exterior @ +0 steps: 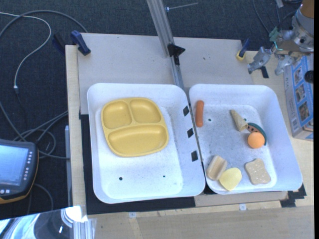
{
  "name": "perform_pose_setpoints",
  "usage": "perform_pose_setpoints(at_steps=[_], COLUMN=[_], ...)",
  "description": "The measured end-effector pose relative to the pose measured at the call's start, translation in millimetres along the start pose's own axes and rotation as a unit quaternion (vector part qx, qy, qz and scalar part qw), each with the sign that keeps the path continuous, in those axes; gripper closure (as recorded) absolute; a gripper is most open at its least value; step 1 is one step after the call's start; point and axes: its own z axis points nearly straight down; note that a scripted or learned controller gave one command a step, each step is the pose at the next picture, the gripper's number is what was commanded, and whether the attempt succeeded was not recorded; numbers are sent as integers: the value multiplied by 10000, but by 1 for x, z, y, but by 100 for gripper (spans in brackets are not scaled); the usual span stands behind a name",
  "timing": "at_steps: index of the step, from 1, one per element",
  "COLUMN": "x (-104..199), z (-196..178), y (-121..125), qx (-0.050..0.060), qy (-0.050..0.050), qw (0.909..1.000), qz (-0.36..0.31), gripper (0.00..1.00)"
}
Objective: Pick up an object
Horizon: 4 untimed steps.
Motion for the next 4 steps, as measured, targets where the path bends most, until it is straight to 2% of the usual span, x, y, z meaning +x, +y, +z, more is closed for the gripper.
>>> perform_pose_setpoints(at_steps=[1,4], x=[0,-7], z=[0,128], y=[0,2], qx=[2,12], qy=[-3,0], qw=[10000,10000], qz=[1,2], gripper=[0,0])
